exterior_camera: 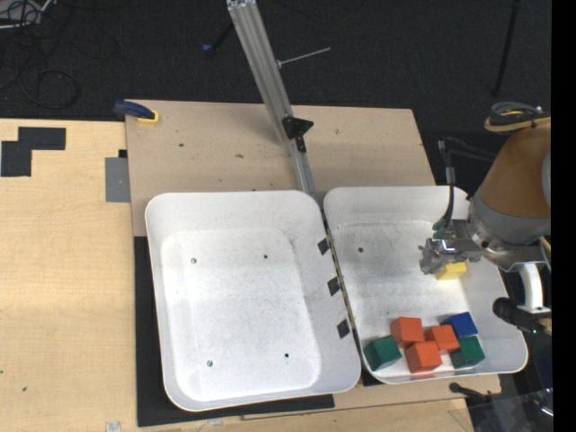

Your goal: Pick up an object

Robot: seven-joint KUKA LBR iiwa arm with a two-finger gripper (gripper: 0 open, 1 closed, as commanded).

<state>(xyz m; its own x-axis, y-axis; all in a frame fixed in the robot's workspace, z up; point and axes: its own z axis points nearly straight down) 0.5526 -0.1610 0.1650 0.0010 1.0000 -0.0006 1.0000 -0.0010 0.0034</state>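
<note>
My gripper [440,254] hangs low over the right side of the right bin [387,214], reaching in from the right edge. A small yellow block [453,272] lies right beneath it, partly covered by the gripper body. I cannot tell if the block is touched or gripped. At the bin's near end sits a cluster of blocks: three orange blocks [424,355], two green blocks [382,352] and a blue block [463,323].
The left bin [180,210] lies beside the right one, joined by black clips [333,285]. A slanted aluminium bar [266,70] rises behind the bins. The wooden bench [225,151] extends to the back and left.
</note>
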